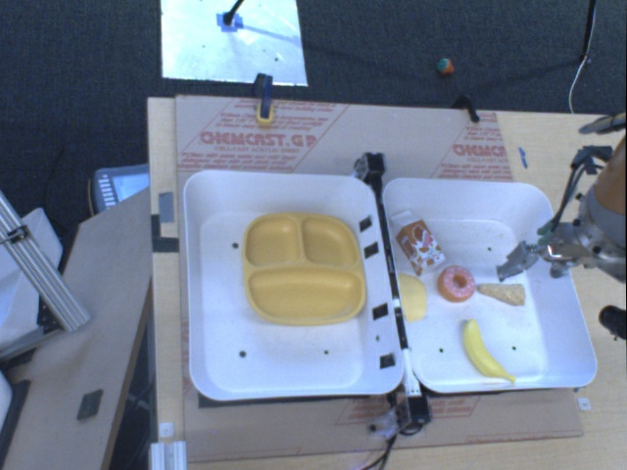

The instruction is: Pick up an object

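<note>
Gripper hovers just right of the doughnut.
Fingers' spread I cannot tell; descending here might clip the toast wedge beside the doughnut.

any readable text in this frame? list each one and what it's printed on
"CHEMCAST. G P" in red, on the protective sheet under the bins, upper left.
"CHEMCAST" again in red, slanted and partly cut off, on the same sheet at upper right.
Small carton in the right bin: printed red and white, too small to read.
Yellow tray, donut, banana: no text.
</note>
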Controlling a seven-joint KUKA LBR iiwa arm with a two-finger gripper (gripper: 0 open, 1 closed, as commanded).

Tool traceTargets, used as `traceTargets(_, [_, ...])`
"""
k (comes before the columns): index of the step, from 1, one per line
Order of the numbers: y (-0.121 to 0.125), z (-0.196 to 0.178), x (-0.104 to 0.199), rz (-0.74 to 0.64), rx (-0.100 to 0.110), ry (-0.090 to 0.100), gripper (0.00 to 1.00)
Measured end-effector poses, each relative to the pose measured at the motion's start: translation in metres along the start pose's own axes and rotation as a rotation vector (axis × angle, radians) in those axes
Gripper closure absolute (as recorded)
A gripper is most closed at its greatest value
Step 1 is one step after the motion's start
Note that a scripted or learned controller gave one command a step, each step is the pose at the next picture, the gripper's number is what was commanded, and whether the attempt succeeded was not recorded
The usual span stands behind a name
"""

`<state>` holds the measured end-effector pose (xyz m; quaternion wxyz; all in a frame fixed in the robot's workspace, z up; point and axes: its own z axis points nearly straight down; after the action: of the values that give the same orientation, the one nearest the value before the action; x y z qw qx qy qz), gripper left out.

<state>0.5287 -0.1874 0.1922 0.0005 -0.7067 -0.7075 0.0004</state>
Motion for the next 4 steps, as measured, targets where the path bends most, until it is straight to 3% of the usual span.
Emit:
traceTargets(1, [0.004,0.060,0.006,0.000,0.000,0.001,0.00])
traceTargets(2, [0.011,0.090,0.004,0.000,-0.022,-0.008,0.00])
traceTargets(3, [0.010,0.082,0.004,0.000,-0.020,-0.008,1.00])
traceTargets(4, [0.020,0.022,0.003,-0.004,-0.009,-0.003,1.00])
